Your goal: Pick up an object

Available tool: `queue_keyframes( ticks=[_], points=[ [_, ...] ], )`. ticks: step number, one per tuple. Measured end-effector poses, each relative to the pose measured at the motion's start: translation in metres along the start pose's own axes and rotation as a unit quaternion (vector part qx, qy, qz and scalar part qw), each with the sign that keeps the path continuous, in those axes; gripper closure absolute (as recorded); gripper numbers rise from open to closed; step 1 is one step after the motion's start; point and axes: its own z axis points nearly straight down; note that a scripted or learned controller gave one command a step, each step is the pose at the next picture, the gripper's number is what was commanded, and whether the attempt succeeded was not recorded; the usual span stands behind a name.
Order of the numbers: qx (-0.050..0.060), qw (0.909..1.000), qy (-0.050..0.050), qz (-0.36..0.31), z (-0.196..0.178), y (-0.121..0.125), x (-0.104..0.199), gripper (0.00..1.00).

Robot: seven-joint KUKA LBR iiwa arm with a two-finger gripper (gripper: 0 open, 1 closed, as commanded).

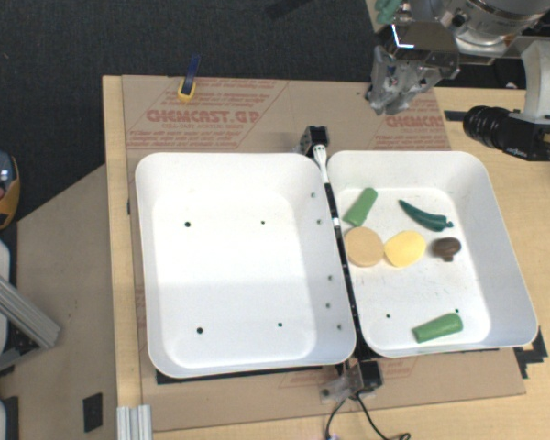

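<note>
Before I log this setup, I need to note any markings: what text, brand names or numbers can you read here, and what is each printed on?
"CHEMCAST GP": red print on the brown board under the bins, left of centre; the last letters are blurred, so that reading is uncertain.
A second red print of the same kind: on the board's right part, below the tool, too blurred to read.
No readable text on either white bin.
</note>
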Motion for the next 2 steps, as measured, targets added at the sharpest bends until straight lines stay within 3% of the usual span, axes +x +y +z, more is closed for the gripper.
queue_keyframes(
  ticks=[1, 2],
  points=[
    [0.007, 1.0, 0.0, -0.003, 0.007, 0.011, 0.083, 1.0],
    [0.011, 0.9999, -0.001, -0.002, 0.037, 0.008, 0.148, 1.0]
  ],
)
